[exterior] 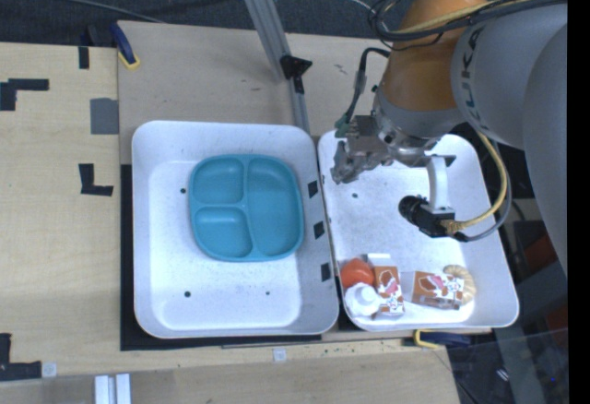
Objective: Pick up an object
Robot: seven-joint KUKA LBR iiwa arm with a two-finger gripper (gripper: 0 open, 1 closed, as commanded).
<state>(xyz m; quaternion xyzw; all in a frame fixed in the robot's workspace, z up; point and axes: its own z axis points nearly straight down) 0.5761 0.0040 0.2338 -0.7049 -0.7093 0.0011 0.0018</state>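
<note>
Currently claw (pixel 347 164) hovering over right bin's (pixel 489 208) bare upper-left floor; finger opening impossible to tell, nothing visibly held. Small packets (pixel 442 287) and orange object (pixel 358 272) lying well below claw. Risk: closing here, grasping nothing

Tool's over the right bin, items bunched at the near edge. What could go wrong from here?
1. The tool hovers near the right bin's far-left corner, away from the objects; descending here would likely grab nothing.
2. The orange item, small carton and snack packet crowd the near wall, so a grasp may hit the rim or nudge a neighbour.
</note>
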